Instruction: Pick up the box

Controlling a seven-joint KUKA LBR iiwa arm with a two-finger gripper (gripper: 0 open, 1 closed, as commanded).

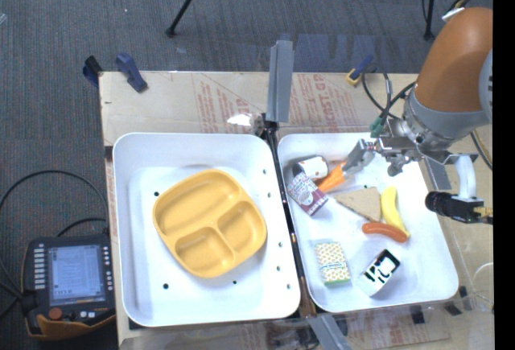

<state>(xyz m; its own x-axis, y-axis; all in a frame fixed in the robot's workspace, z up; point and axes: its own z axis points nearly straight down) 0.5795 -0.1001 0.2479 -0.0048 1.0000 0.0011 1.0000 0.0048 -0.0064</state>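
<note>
The small pale-green cardboard box with a patterned top (331, 263) is seen lying flat on the floor of the right white bin (438, 276), near that bin's front edge and toward its left wall. It is judged to be light and fairly stiff, though thin card may dent if squeezed hard. Its faces look smooth, so some slip is possible. A hold across its two shorter-spaced sides, taken from above, is judged the soundest, since clear floor is left on both of those sides.

The two-finger gripper (364, 154) is seen over the back half of the right bin, just above an orange carrot-shaped toy (332, 177) and well apart from the box. Its fingers are too blurred to be read as open or closed, and nothing can be made out between them.

Two white bins are counted. One yellow three-compartment plastic plate (211, 221) is held in the left white bin (129, 179). In the right bin, one box, one red-and-white patterned carton (306, 190), one carrot toy, one tan wedge (362, 202), one yellow banana toy (391, 207), one orange-red sausage toy (385, 231) and one black-and-white packet (380, 270) are counted.
</note>
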